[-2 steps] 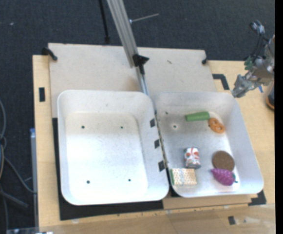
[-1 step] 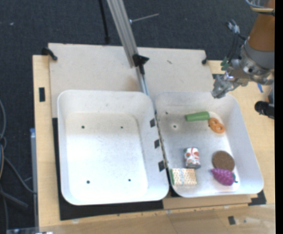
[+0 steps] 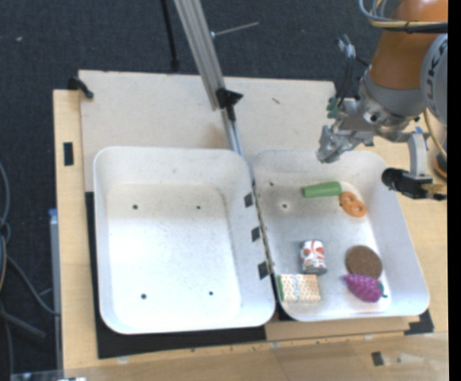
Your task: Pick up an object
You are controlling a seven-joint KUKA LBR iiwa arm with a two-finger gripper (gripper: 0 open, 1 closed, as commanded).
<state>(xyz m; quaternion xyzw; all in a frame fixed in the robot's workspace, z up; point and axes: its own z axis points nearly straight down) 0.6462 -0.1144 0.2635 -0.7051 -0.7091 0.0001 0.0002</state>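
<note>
Nothing picked yet, the whole grasp is left. Gripper (image 3: pixel 331 151) hangs over the back rim of the right bin (image 3: pixel 405 236), carrying nothing; can't tell its opening. Nearest the gripper: green piece (image 3: pixel 321 190), orange piece (image 3: pixel 353 205) just beside it. Can (image 3: pixel 313 256), brown disc (image 3: pixel 363 260), purple cluster (image 3: pixel 364 287) and box (image 3: pixel 300 288) crowd the front rim. Open floor around the green piece.

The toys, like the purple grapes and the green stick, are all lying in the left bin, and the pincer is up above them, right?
Not quite: the camera view shows the purple grapes and green stick lying in the right bin, not the left bin. The pincer is up above them, near that bin's far edge.
</note>
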